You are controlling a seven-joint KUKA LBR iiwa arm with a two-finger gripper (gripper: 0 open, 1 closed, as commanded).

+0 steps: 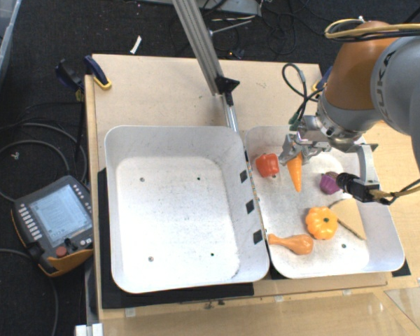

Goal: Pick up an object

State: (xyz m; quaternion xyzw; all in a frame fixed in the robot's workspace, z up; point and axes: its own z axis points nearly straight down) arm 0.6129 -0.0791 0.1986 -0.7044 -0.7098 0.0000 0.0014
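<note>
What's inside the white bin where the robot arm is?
In the right bin lie a red pepper, a carrot, a purple piece, a small orange pumpkin and an orange gourd. The arm covers the bin's far corner.

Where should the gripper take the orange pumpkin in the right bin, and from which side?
Probably from straight above, fingers closing across the round body of the orange pumpkin. It sits apart from the squash and the bin wall, leaving room on both flanks.
</note>
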